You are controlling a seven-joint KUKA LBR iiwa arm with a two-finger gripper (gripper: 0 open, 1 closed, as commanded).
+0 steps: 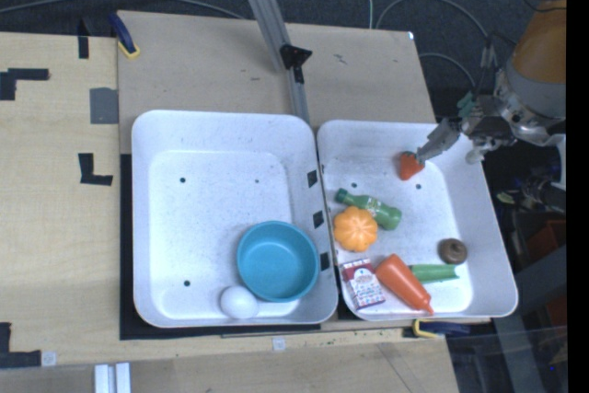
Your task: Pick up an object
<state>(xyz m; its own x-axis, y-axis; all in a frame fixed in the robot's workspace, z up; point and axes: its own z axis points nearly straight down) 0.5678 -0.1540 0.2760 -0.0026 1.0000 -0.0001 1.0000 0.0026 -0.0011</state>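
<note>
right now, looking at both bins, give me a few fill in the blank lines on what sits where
The round blue bowl sits in the ___ bin.
The small white ball touches the blue ___.
The orange carrot with a green top lies in the ___ bin.
The gripper is beside a small ___ object.

Missing: left; bowl; right; red

left bin: bowl near front, ball touching its front-left | right bin: small tomato at back, bottle mid, orange just before it (touching), carrot and carton front, round piece right
</note>
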